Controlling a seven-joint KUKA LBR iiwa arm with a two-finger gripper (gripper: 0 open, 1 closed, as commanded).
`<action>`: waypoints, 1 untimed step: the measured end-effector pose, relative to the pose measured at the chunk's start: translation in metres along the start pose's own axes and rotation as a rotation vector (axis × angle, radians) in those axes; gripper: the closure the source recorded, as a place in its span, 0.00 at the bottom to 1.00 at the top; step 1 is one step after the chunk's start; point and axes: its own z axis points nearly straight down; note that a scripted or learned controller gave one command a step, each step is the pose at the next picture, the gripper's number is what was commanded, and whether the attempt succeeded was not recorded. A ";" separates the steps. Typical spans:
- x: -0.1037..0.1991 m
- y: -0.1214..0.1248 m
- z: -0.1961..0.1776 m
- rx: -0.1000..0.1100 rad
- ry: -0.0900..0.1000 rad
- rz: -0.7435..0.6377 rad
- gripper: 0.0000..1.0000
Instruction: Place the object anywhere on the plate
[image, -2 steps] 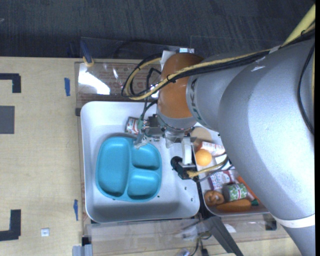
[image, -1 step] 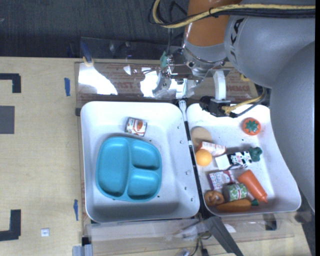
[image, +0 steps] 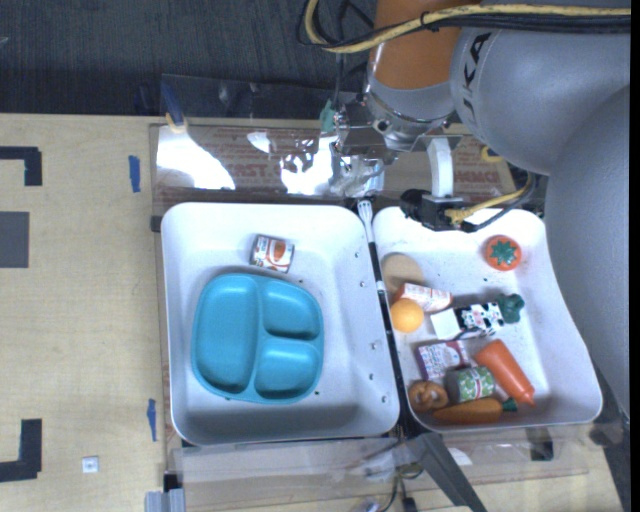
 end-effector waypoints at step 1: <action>0.053 -0.051 0.051 0.011 0.004 -0.395 1.00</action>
